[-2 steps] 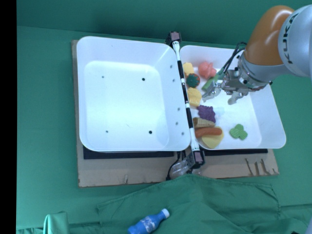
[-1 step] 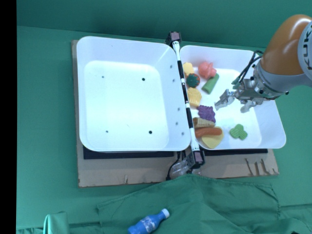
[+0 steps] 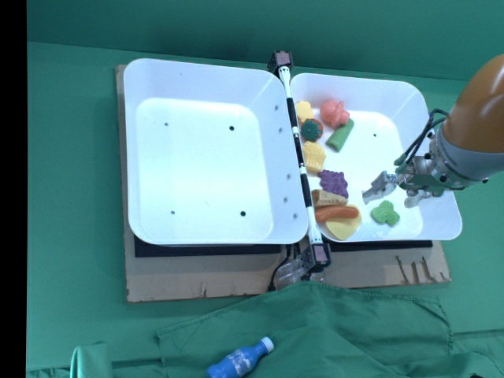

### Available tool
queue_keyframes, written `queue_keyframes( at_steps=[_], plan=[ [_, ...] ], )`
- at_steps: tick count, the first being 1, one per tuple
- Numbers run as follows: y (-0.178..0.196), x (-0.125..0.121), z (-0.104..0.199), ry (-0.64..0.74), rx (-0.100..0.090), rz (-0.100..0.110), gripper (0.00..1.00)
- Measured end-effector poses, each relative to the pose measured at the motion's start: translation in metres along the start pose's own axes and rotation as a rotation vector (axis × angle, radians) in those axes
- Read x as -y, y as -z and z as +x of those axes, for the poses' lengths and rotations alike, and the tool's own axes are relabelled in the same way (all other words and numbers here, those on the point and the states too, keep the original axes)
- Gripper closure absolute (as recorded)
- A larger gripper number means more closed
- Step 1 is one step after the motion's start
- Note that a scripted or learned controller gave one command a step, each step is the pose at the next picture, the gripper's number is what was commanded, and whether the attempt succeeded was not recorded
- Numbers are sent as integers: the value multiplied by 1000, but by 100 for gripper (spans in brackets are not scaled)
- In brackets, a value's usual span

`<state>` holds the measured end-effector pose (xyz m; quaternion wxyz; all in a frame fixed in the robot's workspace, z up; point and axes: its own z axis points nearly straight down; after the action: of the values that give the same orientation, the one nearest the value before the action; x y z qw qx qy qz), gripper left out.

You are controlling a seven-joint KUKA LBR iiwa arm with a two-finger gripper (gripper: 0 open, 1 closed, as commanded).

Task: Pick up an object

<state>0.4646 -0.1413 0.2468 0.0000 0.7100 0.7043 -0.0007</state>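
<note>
The arm enters from the right of the frame, its end effector (image 3: 396,193) hanging low over the right bin (image 3: 409,105), fingers spread with nothing between them. A small green toy (image 3: 384,212) lies in the bin just below the fingers, toward the lower right. Along the bin's left wall, toys cluster: a red-pink piece (image 3: 335,113), a dark green piece (image 3: 312,129), a green cylinder (image 3: 340,135), a yellow corn-like piece (image 3: 314,157), purple grapes (image 3: 334,183) and an orange-red sausage (image 3: 336,212). The left bin (image 3: 157,85) fills the centre-left. A blue bottle (image 3: 239,359) lies on green cloth (image 3: 331,329) at the bottom.
</note>
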Motion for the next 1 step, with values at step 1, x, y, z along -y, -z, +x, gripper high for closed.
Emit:
queue_keyframes(
  at_steps=[1],
  plan=[
    [11,-3,1,1,2,-8,100]
  ],
)
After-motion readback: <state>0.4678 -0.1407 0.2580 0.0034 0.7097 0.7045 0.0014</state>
